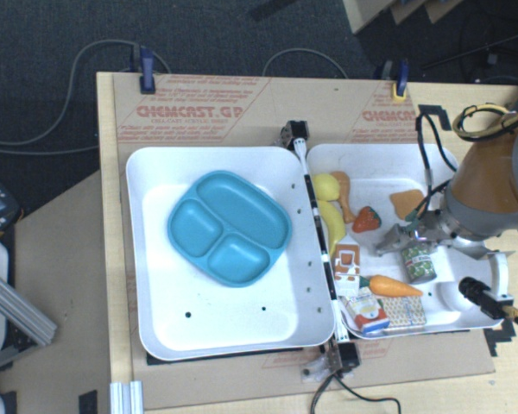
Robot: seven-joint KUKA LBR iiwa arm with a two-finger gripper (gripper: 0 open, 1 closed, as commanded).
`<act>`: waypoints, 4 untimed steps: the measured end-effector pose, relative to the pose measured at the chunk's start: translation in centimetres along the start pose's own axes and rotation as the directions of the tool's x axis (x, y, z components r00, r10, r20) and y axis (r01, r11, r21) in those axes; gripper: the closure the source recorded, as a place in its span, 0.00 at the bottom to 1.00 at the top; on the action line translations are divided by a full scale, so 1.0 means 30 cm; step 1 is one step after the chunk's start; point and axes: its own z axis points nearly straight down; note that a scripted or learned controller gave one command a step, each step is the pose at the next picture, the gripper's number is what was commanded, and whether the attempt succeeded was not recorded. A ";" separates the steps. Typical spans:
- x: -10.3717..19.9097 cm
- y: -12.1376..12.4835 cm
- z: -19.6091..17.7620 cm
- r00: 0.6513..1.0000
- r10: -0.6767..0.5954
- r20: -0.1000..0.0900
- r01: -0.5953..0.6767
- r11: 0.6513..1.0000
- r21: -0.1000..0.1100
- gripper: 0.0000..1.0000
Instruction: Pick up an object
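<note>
Where the arm (488,188) reaches in from the right of the view, the claw (406,241) sits low over the middle of the right bin (371,164). Whether the claw is spread or pressed together cannot be told from this angle, and nothing is seen pinched in it. A green tin (420,266) lies just beside the claw on its near side; contact between the two cannot be confirmed. A brown slice (406,202) lies just beyond the claw, toward the far wall of the bin. A red strawberry (367,220) lies near the claw on its left. An orange carrot (395,287) lies crosswise just in front of the tin, and a flat printed packet (387,313) lies against the near rim, touching the carrot. A small white carton (347,261) with orange print stands left of the carrot. A yellow banana (332,221) runs along the bin's left wall, with a yellow lemon (326,186) at its far end. The left bin (155,197) adjoins the right bin and carries a blue divided plate (229,227) near its centre. Both bins rest on the tabletop (207,110), which has two blue clamps (145,67) on its far edge.
</note>
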 end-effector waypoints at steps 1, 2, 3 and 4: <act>-0.008 -0.162 -0.001 1.000 0.006 -0.003 -0.006 1.000 0.006 0.00; 0.122 -0.087 0.000 1.000 -0.001 -0.002 0.001 1.000 0.002 0.00; 0.113 -0.089 -0.034 1.000 0.003 0.000 -0.003 1.000 0.001 1.00; 0.367 -0.026 -0.351 1.000 -0.005 -0.002 0.005 1.000 -0.005 1.00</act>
